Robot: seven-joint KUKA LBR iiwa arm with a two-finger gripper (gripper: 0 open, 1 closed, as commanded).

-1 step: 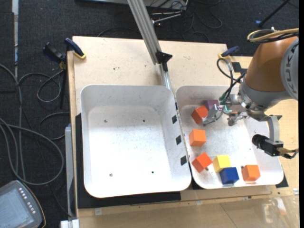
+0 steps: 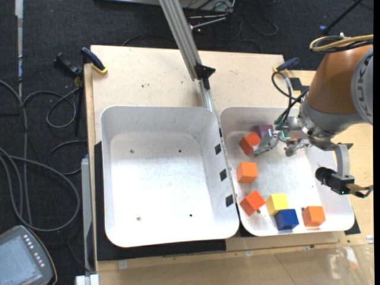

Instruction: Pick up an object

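Dark carpet strewn with black cables surrounds a pale speckled wooden bench (image 2: 154, 76), clamped at its ten o'clock corner, presumably to keep it from shifting. Two shallow white bins sit side by side on it, rims touching so blocks can pass from one to the other: the left bin (image 2: 119, 159) is bare apart from tiny specks, while the right bin (image 2: 344, 218) holds all the blocks. Reaching in from three o'clock, the grey arm (image 2: 338, 94) with its glossy orange band hangs over the right bin's twelve o'clock end. Its gripper (image 2: 274, 141) sits low there; whether its fingers are apart or together I cannot tell at this slant. Just beside it, at its nine o'clock, lie an orange cube (image 2: 250, 142) and a small purple block (image 2: 264, 130), the likeliest targets, I judge. Farther toward six o'clock sit another orange cube (image 2: 247, 171), then a tilted orange one (image 2: 253, 202), a yellow cube (image 2: 276, 203) touching a blue cube (image 2: 287, 219), and an orange cube (image 2: 313, 216), all matte, hard-edged and easy to pinch.
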